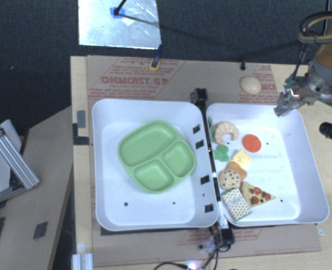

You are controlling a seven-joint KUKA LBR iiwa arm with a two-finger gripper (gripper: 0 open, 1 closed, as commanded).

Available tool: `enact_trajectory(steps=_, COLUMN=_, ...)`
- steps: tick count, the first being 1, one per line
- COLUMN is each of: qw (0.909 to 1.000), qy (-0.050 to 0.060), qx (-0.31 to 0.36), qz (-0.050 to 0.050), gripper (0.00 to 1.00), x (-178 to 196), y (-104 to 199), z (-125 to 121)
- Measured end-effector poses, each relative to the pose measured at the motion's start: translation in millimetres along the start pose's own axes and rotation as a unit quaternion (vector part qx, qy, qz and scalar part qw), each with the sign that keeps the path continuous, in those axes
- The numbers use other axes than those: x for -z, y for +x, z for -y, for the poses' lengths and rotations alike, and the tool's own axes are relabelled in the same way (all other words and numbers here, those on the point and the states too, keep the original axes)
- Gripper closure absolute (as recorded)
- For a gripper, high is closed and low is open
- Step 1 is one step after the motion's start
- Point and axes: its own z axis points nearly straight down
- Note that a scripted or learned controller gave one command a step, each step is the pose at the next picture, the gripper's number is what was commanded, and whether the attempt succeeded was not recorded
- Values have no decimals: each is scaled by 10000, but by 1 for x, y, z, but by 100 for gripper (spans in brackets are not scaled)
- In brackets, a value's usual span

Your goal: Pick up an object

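Gripper: mine, at the upper right of the frame, over the top right corner of the right bin; cannot tell from this view how it stands, and nothing is visible held in it.
Target candidates: toy food clustered at the left side of the right bin, close to the divider between the bins.
Nearest pick: red disc, lying flat and apart from its neighbours; I judge it light, stiff, thin, so hard to pinch off the floor.
Better pick: croissant, at the upper left of the cluster; rounded and raised, likely light plastic, somewhat slippery; I would take it across its narrow middle.
Others: green piece, yellow wedge, cookie, pizza slice, checkered block; cookie and wedge touch, block and pizza lie just beside each other, so crowded for fingers.
Left bin: left bin bears a green divided plate, well apart from me.
Outside the bins: beige egg shape on the cardboard above the right bin.
Room: right half of the right bin is bare floor, an open approach; rim below me and the divider wall beside the croissant are the edges to mind.
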Motion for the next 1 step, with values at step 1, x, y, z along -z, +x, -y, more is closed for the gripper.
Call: enact_trajectory(steps=1, qw=10000, qy=14, qx=29, qz=-9, gripper=100, x=-1, y=62, z=-1)
